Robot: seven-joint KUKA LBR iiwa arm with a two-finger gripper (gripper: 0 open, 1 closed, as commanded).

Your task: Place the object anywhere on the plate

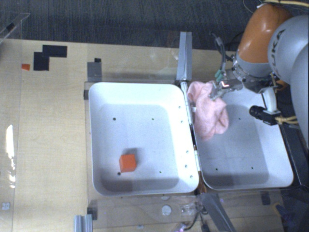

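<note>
Cloth (208, 114), pink and crumpled, hangs from the gripper (218, 88), jaws pinched on its upper edge, bulk drooping below them over the right bin (251, 175), left bin (145, 105) beyond, orange block (128, 163) well apart.

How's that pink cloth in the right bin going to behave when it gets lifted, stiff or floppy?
Probably floppy: the pink cloth lies crumpled in soft folds, hanging from the gripper. It looks light for its size, so it should lift easily. It may drag, since its edge drapes against the right bin wall.
</note>
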